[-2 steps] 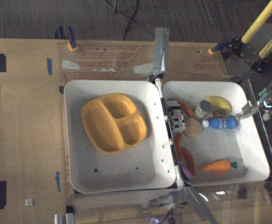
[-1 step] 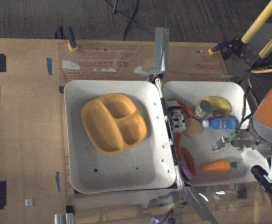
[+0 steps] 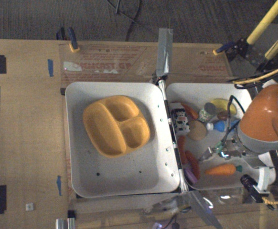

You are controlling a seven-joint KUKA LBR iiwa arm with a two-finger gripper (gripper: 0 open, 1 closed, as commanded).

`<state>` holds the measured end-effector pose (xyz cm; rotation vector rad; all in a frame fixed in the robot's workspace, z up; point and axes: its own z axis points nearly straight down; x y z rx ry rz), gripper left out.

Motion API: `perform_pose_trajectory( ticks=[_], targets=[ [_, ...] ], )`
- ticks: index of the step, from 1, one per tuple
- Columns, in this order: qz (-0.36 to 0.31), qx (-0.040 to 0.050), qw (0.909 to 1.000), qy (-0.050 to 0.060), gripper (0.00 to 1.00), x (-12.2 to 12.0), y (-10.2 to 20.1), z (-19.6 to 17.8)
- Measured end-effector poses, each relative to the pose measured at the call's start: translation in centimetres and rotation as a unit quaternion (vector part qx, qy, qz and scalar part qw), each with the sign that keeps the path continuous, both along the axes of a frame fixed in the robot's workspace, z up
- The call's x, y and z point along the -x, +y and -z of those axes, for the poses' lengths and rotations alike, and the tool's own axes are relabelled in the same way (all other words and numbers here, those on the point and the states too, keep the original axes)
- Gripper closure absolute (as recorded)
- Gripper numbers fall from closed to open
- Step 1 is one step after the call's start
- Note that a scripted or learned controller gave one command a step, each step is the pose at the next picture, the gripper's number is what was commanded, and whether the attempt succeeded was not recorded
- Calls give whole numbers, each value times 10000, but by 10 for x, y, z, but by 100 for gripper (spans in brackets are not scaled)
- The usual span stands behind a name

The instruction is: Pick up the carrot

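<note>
The carrot (image 3: pixel 221 170) lies flat near the front edge of the right bin (image 3: pixel 196 88), orange with a small green top pointing right. My gripper (image 3: pixel 214 151) hangs over the right bin, just above and slightly left of the carrot and apart from it. Nothing is visibly held. The arm's orange band (image 3: pixel 264 113) covers the bin's right side.
The left bin (image 3: pixel 77 128) holds a yellow divided dish (image 3: pixel 116 125). Around the carrot the right bin holds several items: red-orange pieces (image 3: pixel 192 162), a purple piece (image 3: pixel 190 176), a tan ball (image 3: pixel 197 130), a small can (image 3: pixel 207 111), a blue piece (image 3: pixel 220 126) and a patterned box (image 3: pixel 179 119).
</note>
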<state>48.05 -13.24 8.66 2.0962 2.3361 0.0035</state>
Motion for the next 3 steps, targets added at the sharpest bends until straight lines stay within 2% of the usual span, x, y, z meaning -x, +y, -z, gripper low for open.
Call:
perform_pose_trajectory(
  ticks=[1, 2, 3],
  targets=[
    [-889, 9, 9960, 2, 0, 1, -50, -14],
    [-1745, 6, 9846, 4, 0, 0, 10, -82],
    [-2468, 16, 9691, -19, 0, -1, -27, -1]
  ],
)
